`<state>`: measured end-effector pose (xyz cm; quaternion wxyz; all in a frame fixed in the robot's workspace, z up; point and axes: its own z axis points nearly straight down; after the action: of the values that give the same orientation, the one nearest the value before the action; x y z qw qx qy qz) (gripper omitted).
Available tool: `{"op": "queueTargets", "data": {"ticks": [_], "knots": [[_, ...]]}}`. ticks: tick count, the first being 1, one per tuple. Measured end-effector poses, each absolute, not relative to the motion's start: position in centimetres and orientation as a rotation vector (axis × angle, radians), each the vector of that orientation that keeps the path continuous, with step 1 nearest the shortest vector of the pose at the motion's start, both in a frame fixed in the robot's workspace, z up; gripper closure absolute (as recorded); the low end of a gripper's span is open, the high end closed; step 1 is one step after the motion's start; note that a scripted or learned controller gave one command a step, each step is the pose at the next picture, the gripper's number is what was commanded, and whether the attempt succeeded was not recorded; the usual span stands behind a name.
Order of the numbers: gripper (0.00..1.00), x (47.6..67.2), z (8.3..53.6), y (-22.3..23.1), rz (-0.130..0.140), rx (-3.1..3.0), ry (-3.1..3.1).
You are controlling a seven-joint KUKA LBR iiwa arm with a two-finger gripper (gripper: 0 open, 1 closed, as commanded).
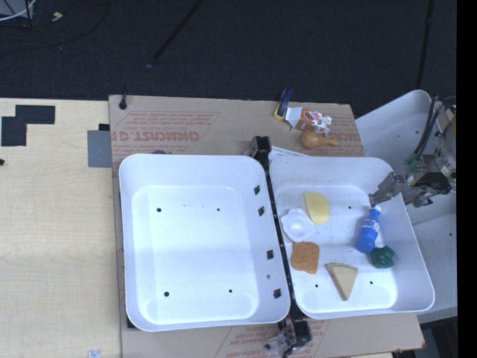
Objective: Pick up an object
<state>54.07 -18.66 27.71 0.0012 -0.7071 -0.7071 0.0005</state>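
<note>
Cardboard-topped bench [186, 125] held both bins; the gripper [387, 187] hung over the right bin's [417, 289] far edge, blue bottle [368, 231] just below it. Couldn't tell its grip state, honestly.

Two white bins [194, 166]; six small objects [316, 207] in the right one.

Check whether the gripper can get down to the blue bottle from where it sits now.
Probably yes: the gripper hangs at the right bin's far right edge, the blue bottle lies close by, uncovered; the green object touches its lower end.
</note>
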Motion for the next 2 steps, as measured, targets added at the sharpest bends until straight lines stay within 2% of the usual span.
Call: {"op": "queueTargets", "data": {"ticks": [1, 2], "knots": [[0.0, 48.4, 16.5, -20.8, 0.011, -2.216, -2.208], [0.0, 56.4, 8.3, -21.3, -0.001, -2.221, -2.225]]}}
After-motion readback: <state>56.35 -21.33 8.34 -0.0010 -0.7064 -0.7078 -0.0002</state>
